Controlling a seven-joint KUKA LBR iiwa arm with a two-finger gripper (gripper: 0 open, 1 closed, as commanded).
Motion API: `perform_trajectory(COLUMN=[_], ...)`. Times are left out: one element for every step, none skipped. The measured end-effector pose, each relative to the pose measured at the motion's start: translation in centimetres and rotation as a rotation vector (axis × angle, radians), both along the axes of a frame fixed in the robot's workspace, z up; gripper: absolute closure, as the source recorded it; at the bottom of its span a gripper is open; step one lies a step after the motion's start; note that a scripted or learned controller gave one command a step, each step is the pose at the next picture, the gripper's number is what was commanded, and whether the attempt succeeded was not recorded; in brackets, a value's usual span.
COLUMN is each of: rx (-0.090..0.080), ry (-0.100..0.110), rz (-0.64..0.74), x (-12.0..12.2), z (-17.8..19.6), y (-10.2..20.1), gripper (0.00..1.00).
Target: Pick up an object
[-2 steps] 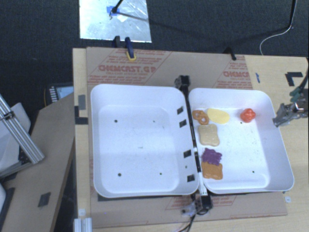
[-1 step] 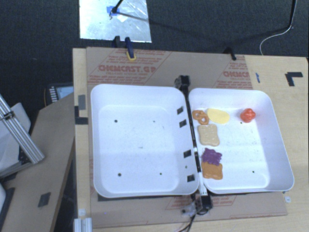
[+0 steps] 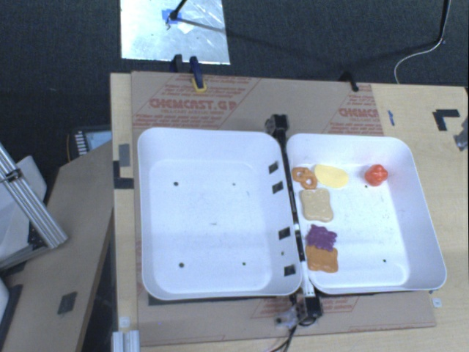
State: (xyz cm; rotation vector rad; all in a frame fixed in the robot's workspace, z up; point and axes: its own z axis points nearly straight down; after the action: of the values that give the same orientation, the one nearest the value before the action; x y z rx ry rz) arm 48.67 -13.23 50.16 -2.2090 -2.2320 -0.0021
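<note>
The right bin [image 3: 421,218] holds several small objects. A red tomato-like piece [image 3: 376,174] lies near its far right. A yellow oval piece [image 3: 331,176] sits beside an orange pretzel-shaped piece [image 3: 304,177] at the bin's far left. Below them lies a tan bread slice [image 3: 318,205], then a purple grape cluster [image 3: 321,235] touching an orange block [image 3: 322,259] near the front left corner. A small grey part of the arm [image 3: 463,134] shows at the right edge, above the bench and away from the objects.
The left bin [image 3: 212,211] sits next to the right one, joined by black clips [image 3: 282,189] along the divide. Both rest on a cardboard sheet [image 3: 242,101]. A shiny metal plate [image 3: 174,19] lies beyond the bench. An aluminium frame [image 3: 26,204] stands at left.
</note>
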Motion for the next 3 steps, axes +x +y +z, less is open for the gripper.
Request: perform_trajectory(rx=[-0.001,0.001,-0.001], ry=[-0.006,-0.002,0.009], rz=[0.002,0.005,0.002], x=[1.5,5.4,11.2], z=[3.5,3.3,-7.7], y=[6.9,18.2,27.8], gripper=[1.0,1.0,1.0])
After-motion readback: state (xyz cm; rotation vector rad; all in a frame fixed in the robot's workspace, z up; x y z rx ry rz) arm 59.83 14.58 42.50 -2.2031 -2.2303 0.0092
